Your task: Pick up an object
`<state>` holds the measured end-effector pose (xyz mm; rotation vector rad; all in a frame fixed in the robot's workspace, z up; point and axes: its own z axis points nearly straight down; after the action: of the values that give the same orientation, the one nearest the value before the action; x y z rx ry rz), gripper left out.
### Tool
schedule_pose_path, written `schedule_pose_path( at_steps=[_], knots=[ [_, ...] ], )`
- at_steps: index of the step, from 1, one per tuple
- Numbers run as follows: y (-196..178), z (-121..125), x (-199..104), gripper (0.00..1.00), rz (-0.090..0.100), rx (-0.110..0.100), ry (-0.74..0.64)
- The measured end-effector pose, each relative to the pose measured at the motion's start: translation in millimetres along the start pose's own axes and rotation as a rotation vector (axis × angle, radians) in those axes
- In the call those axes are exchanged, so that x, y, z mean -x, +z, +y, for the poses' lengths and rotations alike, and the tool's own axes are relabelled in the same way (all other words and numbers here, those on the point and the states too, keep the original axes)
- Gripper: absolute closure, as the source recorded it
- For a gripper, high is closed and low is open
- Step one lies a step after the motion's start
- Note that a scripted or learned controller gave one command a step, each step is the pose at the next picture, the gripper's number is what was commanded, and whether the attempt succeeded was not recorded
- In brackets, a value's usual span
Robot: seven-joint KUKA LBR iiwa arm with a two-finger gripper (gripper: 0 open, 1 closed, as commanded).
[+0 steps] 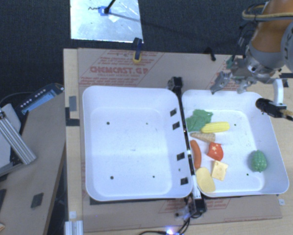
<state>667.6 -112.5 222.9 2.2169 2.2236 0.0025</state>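
Gripper (231, 82) hangs over the far rim of the right bin (271, 131), about 1 o'clock from that bin's centre; whether it is spread or closed cannot be told from this angle, and nothing shows in its grasp. Judged from that, the pick is not yet made; all of it is left.

Near to far in the right bin: yellow oval piece (206, 179) at 7 o'clock by the near rim; yellow cheese wedge (219, 170) just beside it; green lumpy piece (258, 161) at 4 o'clock, well apart from the rest. Then red tomato slice (215, 152), orange sausage (195, 153) along the divider, corn cob (215, 127), green leaf (199, 119) at 10 o'clock.

Left bin (132, 141) carries no object. Both sit on the counter (117, 70).

Left to do: descend onto one piece, close, lift.
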Motion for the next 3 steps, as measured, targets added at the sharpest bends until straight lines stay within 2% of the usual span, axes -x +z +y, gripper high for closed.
schedule_pose_path(
  at_steps=[1, 2, 3],
  knots=[
    [135, -2, -23, 0.0, 0.003, -0.012, -0.003],
    [131, -65, -26, 0.0, 0.001, -0.005, 0.003],
    [136, -115, -19, 0.0, 0.0, -0.005, 0.004]
  ],
)
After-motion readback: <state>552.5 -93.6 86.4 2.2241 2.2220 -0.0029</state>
